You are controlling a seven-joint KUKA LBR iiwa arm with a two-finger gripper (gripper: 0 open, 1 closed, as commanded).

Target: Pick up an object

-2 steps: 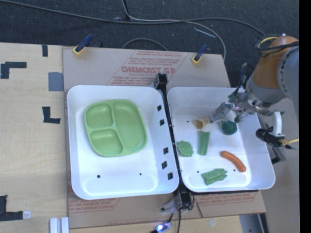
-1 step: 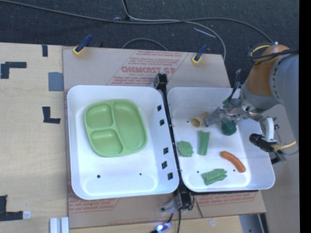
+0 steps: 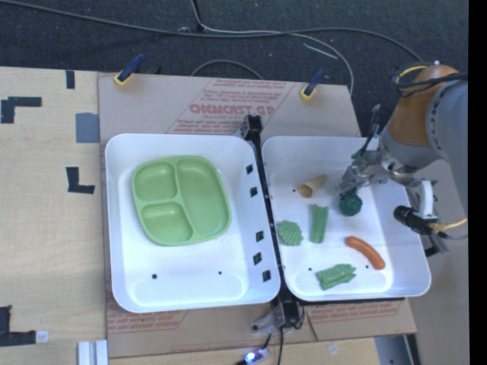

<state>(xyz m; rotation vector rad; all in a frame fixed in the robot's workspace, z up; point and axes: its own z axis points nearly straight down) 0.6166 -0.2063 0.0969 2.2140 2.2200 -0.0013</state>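
White plastic forms both shallow bins on your surface, which sit side by side on a sheet of printed cardboard held at its far edge by two yellow-and-blue clamps.

In the left bin you have a light green divided plate, lying flat toward the far half with three compartments showing.

The right bin carries the loose items you can pick from. A small tan cone-shaped piece lies near the far middle. Just below it, a green upright strip sits beside a green, bumpy, roundish piece, which is near the divider between the bins. A green leafy-looking piece lies near the front wall, and an orange sausage-shaped piece lies at a slant to its right, apart from it.

A dark green round object rests on the bin floor right at the tip of your end effector. The grey arm with its orange band reaches in from the right and angles down over the far right part of this bin. You cannot tell whether the end effector is spread or pressed together, and you cannot tell whether it touches the round object or only hangs just above it.

Black cables run across the dark floor behind the bins.
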